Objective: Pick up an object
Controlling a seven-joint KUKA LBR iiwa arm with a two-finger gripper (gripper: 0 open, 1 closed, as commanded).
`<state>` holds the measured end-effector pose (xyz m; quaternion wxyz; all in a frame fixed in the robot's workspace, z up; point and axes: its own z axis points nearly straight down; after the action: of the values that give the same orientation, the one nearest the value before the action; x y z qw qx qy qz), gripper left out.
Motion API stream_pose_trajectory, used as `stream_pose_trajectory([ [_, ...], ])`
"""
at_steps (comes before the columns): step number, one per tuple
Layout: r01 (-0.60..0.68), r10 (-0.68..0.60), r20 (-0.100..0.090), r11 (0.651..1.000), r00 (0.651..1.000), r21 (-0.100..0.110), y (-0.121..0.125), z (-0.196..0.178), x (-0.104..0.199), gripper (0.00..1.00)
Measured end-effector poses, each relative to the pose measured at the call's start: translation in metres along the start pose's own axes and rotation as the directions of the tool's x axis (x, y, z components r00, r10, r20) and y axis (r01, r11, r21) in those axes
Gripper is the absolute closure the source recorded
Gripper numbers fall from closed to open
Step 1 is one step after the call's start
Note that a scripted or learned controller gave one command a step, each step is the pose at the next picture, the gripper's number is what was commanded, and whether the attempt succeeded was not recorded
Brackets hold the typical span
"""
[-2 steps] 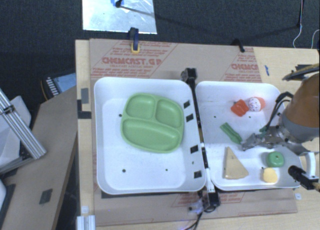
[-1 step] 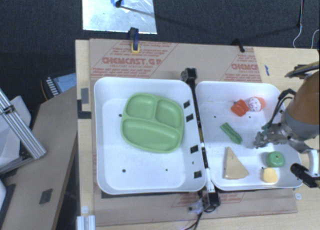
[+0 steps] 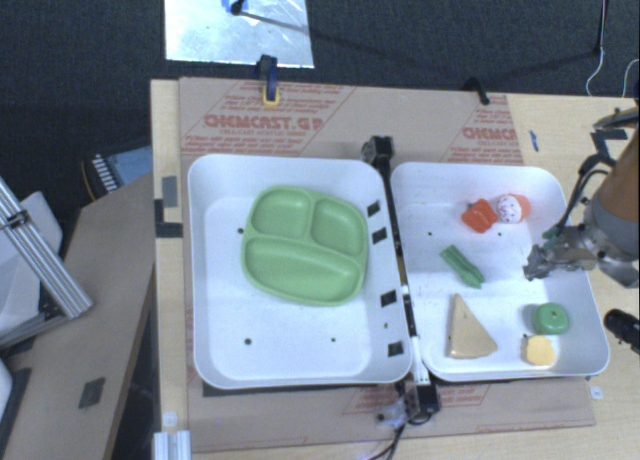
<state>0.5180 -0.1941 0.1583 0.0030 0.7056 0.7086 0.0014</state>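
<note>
Objects untouched in right bin (image 3: pixel 575 198); your tool (image 3: pixel 540 266) hovers above green disc (image 3: pixel 550 319), grip state unclear, pick pending.

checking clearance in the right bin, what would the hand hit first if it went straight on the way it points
The hand points toward the view's left and somewhat down. Going straight on, it would probably meet bare floor of the right white bin first, then the green stick-shaped toy. Depth is unclear.
</note>
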Motion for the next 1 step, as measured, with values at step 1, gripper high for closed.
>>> stream_pose_trajectory([
  [1,0.000,0.000,0.000,1.000,1.000,0.000,0.0005,-0.0436,-0.0020,1.00],
])
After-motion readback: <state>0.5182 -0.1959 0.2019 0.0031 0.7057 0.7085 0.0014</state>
